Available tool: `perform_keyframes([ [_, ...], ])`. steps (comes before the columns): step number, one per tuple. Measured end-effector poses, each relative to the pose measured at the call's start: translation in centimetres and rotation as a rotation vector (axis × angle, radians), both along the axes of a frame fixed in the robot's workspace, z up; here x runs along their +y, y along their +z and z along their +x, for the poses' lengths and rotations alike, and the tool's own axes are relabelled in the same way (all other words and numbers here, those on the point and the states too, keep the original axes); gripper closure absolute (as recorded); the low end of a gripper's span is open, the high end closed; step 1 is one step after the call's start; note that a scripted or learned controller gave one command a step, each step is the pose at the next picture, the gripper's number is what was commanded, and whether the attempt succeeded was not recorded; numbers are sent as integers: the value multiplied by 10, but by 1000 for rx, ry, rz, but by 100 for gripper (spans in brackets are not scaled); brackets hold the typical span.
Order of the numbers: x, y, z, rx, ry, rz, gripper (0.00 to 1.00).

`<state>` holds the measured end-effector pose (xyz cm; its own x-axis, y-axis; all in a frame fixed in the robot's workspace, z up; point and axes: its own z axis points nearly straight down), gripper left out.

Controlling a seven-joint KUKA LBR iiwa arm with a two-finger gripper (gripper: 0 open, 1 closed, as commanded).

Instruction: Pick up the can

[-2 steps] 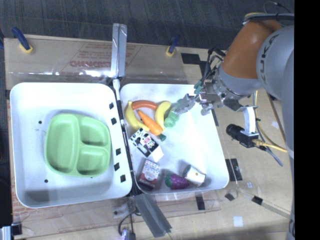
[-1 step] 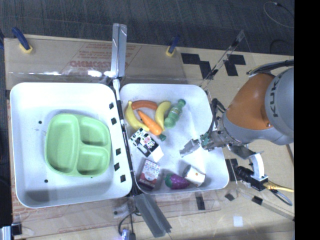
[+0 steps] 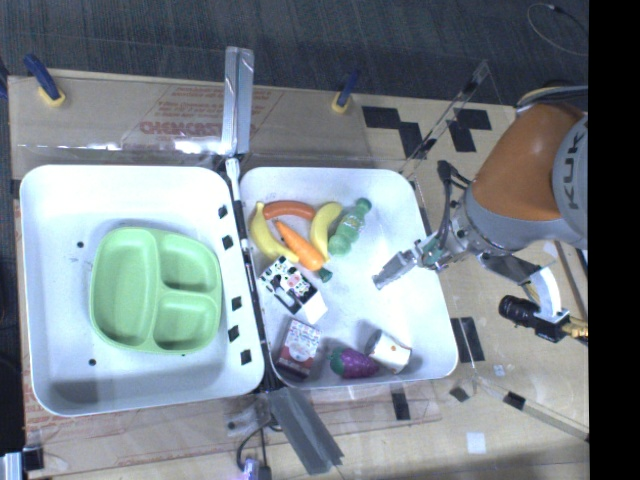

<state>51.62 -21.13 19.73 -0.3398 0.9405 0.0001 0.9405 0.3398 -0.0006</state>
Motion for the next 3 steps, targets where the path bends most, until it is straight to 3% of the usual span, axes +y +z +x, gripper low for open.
perform_keyframes([
  [1,1,-71,-40,2,-26,1,0],
  [2,0,4,-39,-1,68,0,0],
  [3,2,-105,-39,0,64,1,0],
])
